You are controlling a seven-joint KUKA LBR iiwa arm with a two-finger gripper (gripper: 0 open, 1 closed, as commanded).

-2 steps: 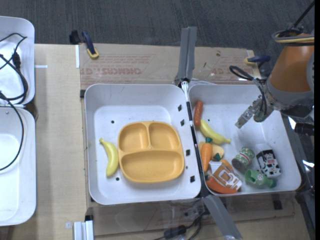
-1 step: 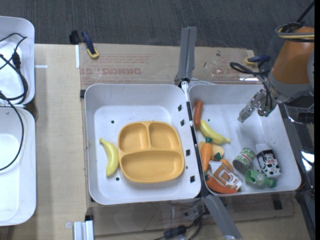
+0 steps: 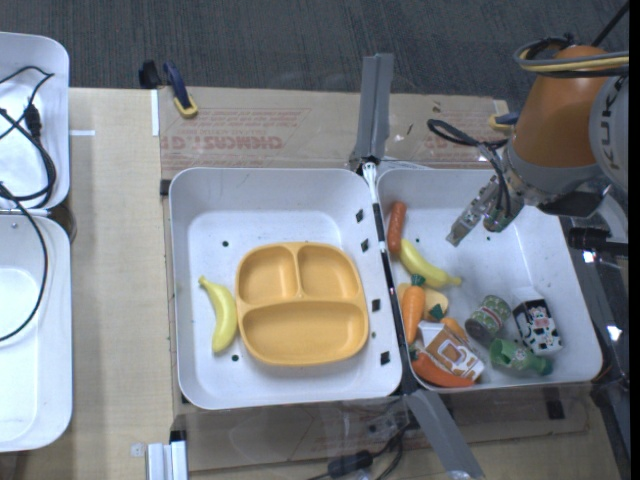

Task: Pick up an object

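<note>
Two shallow white bins | left bin [image 3: 190, 268]: glossy yellow three-compartment plastic plate [image 3: 300, 303], curved yellow banana [image 3: 221, 313] beside it | right bin [image 3: 570, 258]: second banana [image 3: 428, 266], orange carrots [image 3: 412, 311], small cans | gripper [image 3: 472, 218] above right bin, jaw opening cannot be told, nothing seen held

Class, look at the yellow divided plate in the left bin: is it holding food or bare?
Bare. All three compartments of the yellow plate show plain yellow; the banana lies beside it on the bin floor.

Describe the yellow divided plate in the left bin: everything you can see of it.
The yellow divided plate is a rounded-corner rectangle of what looks like matte plastic, with three compartments: two small ones at the far side, one long one at the near side. It lies flat, right way up, near the middle of the left bin. A banana lies just off its left edge.
</note>
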